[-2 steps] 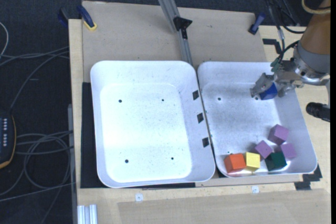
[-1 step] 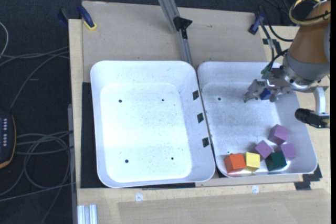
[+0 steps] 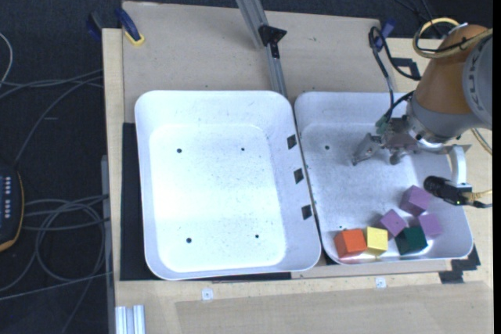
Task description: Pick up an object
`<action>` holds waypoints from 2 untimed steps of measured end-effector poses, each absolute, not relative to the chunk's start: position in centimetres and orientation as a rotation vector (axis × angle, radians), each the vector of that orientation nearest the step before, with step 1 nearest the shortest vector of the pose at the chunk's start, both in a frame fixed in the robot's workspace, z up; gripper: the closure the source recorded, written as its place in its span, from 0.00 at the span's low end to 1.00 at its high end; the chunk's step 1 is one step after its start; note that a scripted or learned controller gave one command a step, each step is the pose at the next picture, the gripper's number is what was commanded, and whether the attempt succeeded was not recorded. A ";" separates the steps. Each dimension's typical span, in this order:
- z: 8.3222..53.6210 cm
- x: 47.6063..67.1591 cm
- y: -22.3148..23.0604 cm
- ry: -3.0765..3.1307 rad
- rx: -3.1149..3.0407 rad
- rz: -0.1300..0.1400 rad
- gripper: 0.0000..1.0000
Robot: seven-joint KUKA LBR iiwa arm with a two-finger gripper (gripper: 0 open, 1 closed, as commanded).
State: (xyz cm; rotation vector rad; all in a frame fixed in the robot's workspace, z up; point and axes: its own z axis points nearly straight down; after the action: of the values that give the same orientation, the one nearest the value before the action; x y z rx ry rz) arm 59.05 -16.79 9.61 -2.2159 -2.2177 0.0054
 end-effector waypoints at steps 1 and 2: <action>11.1 59.3 -16.8 -2.223 -2.221 -0.004 1.00; 16.5 58.5 -16.5 -2.226 -2.223 -0.005 1.00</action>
State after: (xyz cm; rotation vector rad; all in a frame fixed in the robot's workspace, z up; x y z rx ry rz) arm 58.51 -16.45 16.46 -2.2234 -2.2264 -0.0051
